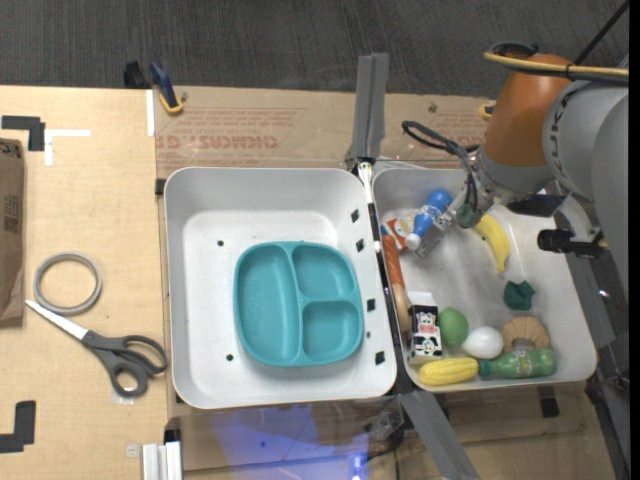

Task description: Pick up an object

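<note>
Over right bin (575, 298), gripper (432, 236) near blue bottle (430, 212)

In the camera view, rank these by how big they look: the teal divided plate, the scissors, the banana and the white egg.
Largest to smallest:
1. Teal divided plate
2. Scissors
3. Banana
4. White egg
The scissors lie outside the bins, but the gaps look clear enough to rank.

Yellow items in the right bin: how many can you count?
2. A banana lies near the bin's upper right, beside the gripper; a corn cob lies along the bottom edge. Others may be hidden under the arm.
</note>
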Controlling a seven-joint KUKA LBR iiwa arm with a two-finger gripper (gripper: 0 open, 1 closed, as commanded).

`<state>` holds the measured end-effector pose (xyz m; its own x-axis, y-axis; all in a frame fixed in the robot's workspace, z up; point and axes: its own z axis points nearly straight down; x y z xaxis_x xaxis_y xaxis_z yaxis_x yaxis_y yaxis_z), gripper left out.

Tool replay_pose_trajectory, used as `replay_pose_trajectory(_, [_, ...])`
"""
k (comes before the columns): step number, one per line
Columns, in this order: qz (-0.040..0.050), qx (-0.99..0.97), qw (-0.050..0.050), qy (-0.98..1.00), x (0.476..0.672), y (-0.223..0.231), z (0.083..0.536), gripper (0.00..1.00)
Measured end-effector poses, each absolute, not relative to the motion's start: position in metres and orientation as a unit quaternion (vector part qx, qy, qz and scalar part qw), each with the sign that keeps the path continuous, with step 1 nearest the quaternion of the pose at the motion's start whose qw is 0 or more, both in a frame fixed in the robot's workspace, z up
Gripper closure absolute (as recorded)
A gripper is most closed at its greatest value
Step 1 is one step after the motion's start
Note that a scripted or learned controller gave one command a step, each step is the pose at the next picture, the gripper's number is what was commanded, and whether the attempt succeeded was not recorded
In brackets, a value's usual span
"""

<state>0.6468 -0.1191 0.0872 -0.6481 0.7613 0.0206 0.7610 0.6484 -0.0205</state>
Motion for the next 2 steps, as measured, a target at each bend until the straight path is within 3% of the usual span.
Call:
replay_pose_trajectory(1, [0.0044,-0.418,0.005,-0.908,0.6498,-0.1196,0.098,1.0])
replay_pose_trajectory(2, [0.0046,-0.418,0.005,-0.908,0.6497,-0.1196,0.0978,0.0])
